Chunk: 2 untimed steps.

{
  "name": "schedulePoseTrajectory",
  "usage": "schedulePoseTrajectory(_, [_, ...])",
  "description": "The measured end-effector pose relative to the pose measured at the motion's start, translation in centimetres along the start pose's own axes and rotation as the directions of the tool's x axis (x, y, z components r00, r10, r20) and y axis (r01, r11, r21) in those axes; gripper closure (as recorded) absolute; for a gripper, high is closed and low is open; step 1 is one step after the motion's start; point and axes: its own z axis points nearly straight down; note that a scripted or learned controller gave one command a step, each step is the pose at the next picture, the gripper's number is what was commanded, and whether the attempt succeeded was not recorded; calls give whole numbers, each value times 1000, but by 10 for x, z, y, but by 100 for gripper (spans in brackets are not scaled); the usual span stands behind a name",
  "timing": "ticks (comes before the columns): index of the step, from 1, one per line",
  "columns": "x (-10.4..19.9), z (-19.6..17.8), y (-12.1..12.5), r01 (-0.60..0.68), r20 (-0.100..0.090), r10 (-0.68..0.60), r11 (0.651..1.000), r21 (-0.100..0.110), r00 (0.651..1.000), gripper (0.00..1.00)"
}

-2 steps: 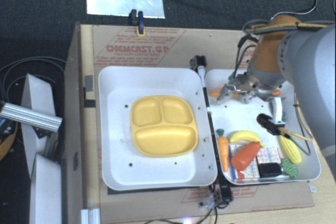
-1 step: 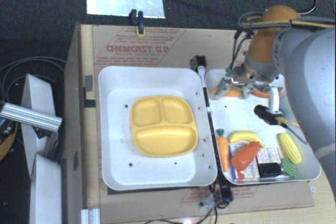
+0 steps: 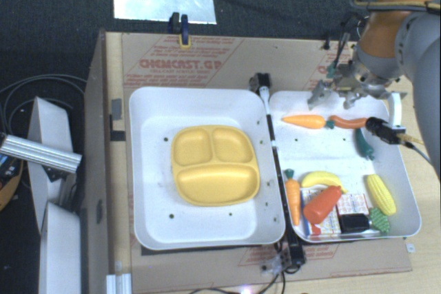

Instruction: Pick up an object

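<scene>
The claw (image 3: pixel 335 94) hangs over the far edge of the right bin (image 3: pixel 406 197), carried by the grey arm (image 3: pixel 413 38) with its orange band (image 3: pixel 393 17). Its two fingers (image 3: pixel 319 93) are spread apart with nothing between them. Just below the claw lie an orange carrot (image 3: pixel 304 121) and, to its right, an orange-red pepper (image 3: pixel 348 122), end to end near the bin's far wall. A dark green item (image 3: pixel 364 143) lies close beside the pepper. At the near end of the right bin are a small carrot (image 3: pixel 293 197), a banana (image 3: pixel 322 179), a red-orange piece (image 3: pixel 322 204), a corn cob (image 3: pixel 380 194), a printed card (image 3: pixel 353 204) and a black block (image 3: pixel 354 222), crowded together. The left bin (image 3: pixel 151 148) holds a yellow divided plate (image 3: pixel 215 165). Both bins rest on the cardboard-covered counter (image 3: pixel 207 58).
</scene>
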Motion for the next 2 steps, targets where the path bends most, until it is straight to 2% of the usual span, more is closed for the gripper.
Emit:
schedulePoseTrajectory(1, [31, 9, -1, 2, -2, -2, 1000, 3, 1000, 0])
schedulePoseTrajectory(2, [42, -11, -36, -1, -1, 1, 1000, 3, 1000, 0])
